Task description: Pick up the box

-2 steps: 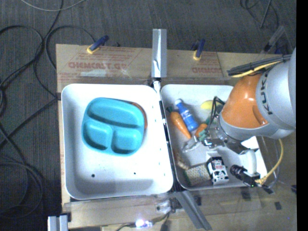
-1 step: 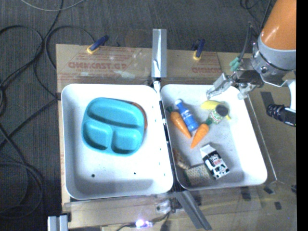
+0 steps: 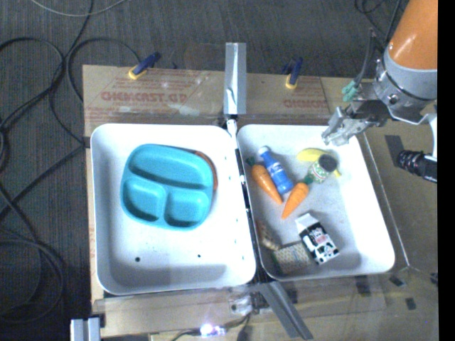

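From the fixed overhead camera, two shallow white bins sit side by side on a cardboard-covered bench. The left bin (image 3: 114,261) holds a turquoise three-compartment tray (image 3: 169,185) turned slightly off square, lying toward the bin's far side and right wall; bare white floor runs along its near side and left side.

The right bin (image 3: 380,247) is more crowded. The box (image 3: 318,241), small and black and white with printed faces, lies near the bin's near edge, a little right of its middle. Just to its left, touching or nearly so, is a dark mesh-patterned object (image 3: 288,256) pressed toward the near-left corner. The floor right of the box, up to the right wall, is bare. Farther back, two orange toy carrots (image 3: 264,182) (image 3: 295,199) flank a blue bottle (image 3: 276,170) with a white cap, the three forming a tight cluster left of centre. A yellow banana (image 3: 311,154) and a small round dark-lidded jar (image 3: 325,167) lie together near the far wall.

The gripper (image 3: 340,133) hangs over the far right corner of the right bin, above its rim and well apart from the box. Its pale fingers point down and to the left; whether they are spread or closed I cannot tell. Nothing is seen between them. The orange-banded arm (image 3: 419,27) enters from the upper right.
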### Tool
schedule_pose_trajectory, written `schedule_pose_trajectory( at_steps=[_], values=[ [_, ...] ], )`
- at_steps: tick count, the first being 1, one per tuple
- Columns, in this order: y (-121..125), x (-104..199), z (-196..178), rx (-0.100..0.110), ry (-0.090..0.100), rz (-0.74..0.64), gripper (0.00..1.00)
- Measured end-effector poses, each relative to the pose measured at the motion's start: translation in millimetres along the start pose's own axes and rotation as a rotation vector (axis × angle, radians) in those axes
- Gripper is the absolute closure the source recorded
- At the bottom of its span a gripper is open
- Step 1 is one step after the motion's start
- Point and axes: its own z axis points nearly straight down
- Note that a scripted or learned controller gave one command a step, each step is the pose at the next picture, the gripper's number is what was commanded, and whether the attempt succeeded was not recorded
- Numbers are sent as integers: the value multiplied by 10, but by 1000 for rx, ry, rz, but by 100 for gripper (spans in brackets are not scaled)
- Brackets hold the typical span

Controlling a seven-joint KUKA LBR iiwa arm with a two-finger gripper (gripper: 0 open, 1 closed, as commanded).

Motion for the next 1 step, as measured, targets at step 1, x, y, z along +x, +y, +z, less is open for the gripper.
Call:
schedule_pose_trajectory(
  at_steps=[1],
  values=[
    [0, 0, 1, 0, 0, 0, 0]
  ],
)
